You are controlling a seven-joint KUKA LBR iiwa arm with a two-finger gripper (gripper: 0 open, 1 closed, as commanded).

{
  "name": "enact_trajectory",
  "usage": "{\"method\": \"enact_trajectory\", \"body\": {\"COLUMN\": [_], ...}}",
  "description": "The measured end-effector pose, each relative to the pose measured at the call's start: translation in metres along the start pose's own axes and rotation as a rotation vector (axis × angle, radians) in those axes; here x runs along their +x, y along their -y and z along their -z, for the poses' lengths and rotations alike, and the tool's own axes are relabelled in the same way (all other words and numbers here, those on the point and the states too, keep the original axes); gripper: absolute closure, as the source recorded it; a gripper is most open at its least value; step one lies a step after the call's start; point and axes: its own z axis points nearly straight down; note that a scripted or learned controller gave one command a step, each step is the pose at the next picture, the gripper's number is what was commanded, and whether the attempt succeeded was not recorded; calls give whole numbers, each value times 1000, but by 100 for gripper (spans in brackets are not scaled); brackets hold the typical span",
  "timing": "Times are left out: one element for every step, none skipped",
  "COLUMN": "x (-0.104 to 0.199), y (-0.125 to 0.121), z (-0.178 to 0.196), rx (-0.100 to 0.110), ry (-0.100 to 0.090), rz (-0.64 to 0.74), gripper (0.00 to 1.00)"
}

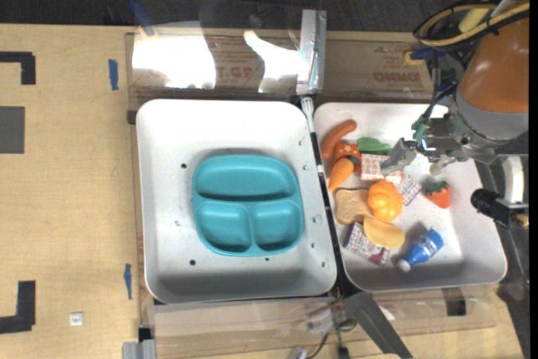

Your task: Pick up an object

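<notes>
The right bin (479,261) holds several toy foods: a red sausage (338,134), an orange carrot (340,173), a bread slice (350,203), a round orange fruit (384,199), a red strawberry (437,195) and a blue bottle (420,249). My gripper (419,160) hangs over the upper middle of this bin, above and right of the orange fruit. It is open, with bare bin floor between its fingers. One fingertip (400,155) lies near a printed packet (371,166).
A teal divided plate (247,202) lies in the left bin (168,181). A green piece (373,145), a yellow piece (386,234) and another packet (361,240) lie among the foods. The arm's orange band (500,76) and cables overhang the right bin's far corner.
</notes>
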Motion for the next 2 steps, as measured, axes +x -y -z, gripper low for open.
{"method": "enact_trajectory", "body": {"x": [-25, -26], "y": [-54, -54], "z": [-129, -120], "rx": [-11, -11], "ry": [4, 3], "rz": [123, 120], "gripper": [0, 100]}}
